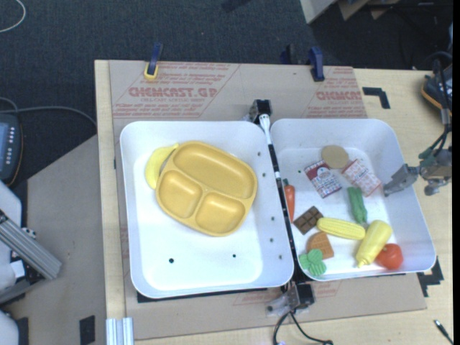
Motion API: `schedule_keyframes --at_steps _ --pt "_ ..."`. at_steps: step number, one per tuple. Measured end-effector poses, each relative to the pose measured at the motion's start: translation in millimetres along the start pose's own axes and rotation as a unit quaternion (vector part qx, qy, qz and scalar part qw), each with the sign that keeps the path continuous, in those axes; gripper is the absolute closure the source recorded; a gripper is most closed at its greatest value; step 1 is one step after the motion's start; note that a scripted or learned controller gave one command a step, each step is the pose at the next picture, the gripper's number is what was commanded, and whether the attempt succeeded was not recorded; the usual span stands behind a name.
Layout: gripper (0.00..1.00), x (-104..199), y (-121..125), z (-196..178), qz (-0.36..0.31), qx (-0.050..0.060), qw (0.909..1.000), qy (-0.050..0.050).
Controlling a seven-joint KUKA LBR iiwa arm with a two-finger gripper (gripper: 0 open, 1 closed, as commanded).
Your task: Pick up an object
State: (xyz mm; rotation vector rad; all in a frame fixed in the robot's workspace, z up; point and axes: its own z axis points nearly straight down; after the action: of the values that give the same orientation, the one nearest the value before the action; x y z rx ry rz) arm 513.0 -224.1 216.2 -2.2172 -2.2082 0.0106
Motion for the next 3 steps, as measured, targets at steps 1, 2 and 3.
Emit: schedule_keyframes --at_steps 1,2,3 --pt "0.0 0.5 3.0 -7.1 -0.002 -0.007 1.0 -0.002" --pt "0.0 6.3 1.7 36.8 -0.002 -0.004 1.0 -0.001" --pt "0.0 15.9 1.2 84.0 -0.003 -0.004 1.0 0.0"
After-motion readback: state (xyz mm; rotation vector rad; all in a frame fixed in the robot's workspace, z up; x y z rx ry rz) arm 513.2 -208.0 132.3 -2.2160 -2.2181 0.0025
